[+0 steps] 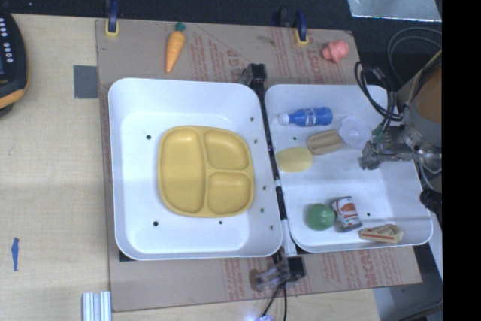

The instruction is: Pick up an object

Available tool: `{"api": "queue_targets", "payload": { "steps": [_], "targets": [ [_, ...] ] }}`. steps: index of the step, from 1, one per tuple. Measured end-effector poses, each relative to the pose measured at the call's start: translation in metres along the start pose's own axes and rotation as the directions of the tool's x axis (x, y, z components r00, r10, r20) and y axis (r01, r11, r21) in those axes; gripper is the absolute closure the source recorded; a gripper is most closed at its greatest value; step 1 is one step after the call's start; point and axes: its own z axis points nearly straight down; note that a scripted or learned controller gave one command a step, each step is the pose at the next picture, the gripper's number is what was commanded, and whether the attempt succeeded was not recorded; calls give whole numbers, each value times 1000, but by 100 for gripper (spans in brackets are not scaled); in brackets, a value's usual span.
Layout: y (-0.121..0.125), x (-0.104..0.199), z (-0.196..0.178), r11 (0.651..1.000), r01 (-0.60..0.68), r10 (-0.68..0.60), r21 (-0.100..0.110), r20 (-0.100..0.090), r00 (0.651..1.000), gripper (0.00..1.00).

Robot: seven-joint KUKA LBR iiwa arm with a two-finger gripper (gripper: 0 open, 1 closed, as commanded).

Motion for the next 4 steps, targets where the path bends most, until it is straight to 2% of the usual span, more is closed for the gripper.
{"api": "queue_targets", "payload": {
  "steps": [1,2,3,4],
  "targets": [
    [19,70,-61,1000,12,-12,-5,-4,1000,100],
    [17,66,-57,1000,5,-5,3,-3,1000,0],
    [55,60,70,1000,7,-7,9,-2,1000,0],
    [105,19,67,1000,5,-5,-2,1,1000,0]
  ]
}}
